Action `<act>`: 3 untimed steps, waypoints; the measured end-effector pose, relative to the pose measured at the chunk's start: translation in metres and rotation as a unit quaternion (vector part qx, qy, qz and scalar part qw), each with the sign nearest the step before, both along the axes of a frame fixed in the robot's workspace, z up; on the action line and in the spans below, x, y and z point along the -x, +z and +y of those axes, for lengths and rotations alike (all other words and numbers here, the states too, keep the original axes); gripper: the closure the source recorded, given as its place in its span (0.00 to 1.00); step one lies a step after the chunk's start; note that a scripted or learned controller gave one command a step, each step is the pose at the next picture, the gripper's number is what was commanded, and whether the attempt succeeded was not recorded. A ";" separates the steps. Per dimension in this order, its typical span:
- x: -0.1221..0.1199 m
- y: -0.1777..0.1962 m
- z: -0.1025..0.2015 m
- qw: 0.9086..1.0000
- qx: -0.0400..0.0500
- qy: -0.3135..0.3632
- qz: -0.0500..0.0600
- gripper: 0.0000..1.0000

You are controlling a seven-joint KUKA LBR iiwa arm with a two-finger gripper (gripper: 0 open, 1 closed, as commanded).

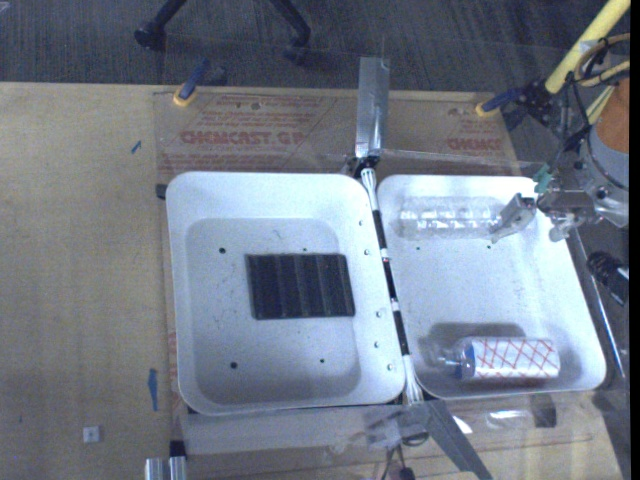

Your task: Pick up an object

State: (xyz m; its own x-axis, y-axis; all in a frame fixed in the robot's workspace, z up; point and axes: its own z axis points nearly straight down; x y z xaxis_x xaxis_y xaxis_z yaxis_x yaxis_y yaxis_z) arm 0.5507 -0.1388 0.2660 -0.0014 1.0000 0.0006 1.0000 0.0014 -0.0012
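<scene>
Two bottles in right bin (pixel 590 353): clear bottle (pixel 447 216) upper centre-right, red-patterned bottle (pixel 500 358) lower right; gripper (pixel 520 213) at clear bottle's right end, state untellable; risk judged: smooth round plastic rolling or slipping aside.

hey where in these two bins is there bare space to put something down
Left bin: open floor all around the dark ribbed tray at its center. Right bin: a free band across the middle, between the clear plastic bottle at the far wall and the red-crosshatch bottle at the near wall. It is crowded by the pincer at the far right corner.
</scene>
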 end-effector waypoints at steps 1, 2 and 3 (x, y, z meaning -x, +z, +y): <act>0.072 -0.030 0.046 0.997 0.000 -0.073 0.001 0.00; 0.072 -0.095 0.043 0.999 0.000 -0.040 0.000 0.00; 0.069 -0.178 0.022 0.997 0.000 -0.074 -0.005 0.00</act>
